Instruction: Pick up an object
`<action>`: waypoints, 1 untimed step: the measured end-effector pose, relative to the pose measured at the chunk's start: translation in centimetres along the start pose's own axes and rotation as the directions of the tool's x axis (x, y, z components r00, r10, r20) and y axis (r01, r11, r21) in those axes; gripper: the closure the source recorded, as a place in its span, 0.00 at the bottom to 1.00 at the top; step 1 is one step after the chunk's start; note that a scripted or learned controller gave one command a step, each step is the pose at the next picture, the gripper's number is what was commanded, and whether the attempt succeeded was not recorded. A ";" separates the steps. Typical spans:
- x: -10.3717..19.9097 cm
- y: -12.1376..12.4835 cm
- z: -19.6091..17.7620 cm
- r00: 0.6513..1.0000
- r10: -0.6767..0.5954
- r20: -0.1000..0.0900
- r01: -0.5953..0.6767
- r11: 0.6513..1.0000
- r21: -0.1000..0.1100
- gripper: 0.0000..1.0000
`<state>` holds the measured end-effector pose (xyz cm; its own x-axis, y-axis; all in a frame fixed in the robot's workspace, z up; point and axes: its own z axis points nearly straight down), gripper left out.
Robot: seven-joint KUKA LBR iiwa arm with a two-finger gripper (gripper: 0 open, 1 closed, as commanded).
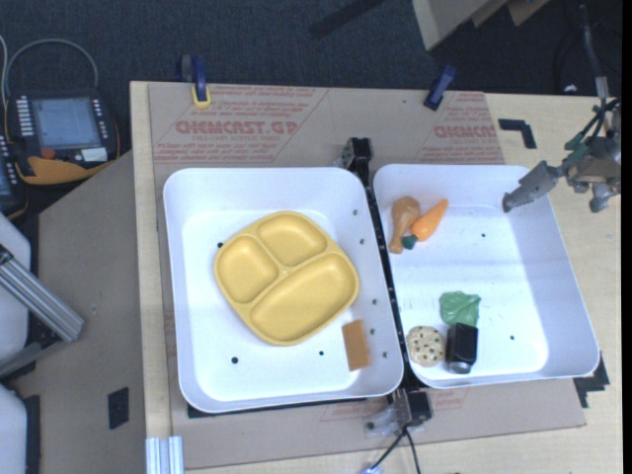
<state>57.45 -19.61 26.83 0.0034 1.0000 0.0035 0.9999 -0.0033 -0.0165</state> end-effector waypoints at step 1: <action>0.1 0.2 -0.7 1.000 -0.004 0.003 0.004 1.000 -0.012 0.00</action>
<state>57.65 -19.52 27.50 -0.0006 1.0000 0.0006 1.0000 0.0006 -0.0048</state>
